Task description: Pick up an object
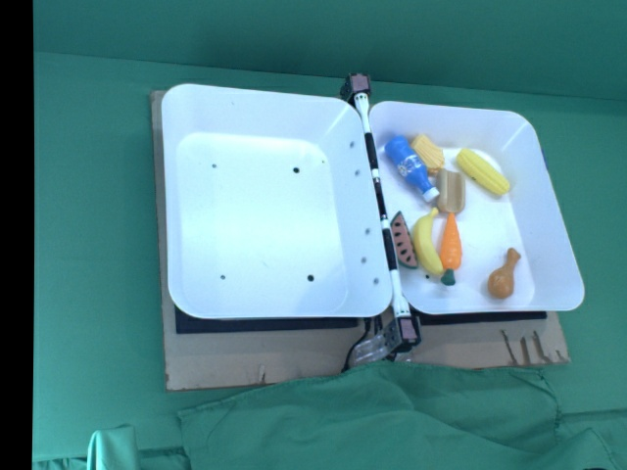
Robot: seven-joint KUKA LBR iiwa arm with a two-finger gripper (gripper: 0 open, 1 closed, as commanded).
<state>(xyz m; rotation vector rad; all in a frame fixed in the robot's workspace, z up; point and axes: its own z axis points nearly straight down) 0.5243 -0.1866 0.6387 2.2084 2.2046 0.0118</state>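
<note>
Left bin: the shallow white plastic bin (260,199) on the green counter (98,213) has nothing in it to grasp.
Right bin: the matching white bin (549,253) holds every candidate.
Candidates: a blue plastic bottle (409,165) and a yellow corn cob (483,171) lie toward the far side; a yellow banana (425,241) touches an orange carrot (451,245); a watermelon slice (402,240) leans on the dividing wall.
Best target: the brown toy drumstick (504,275), lying well apart from the rest near the front right corner.
Approach: descend straight over its narrow neck, closing across the width, clear of the rim.
End effector: I cannot tell its state.
</note>
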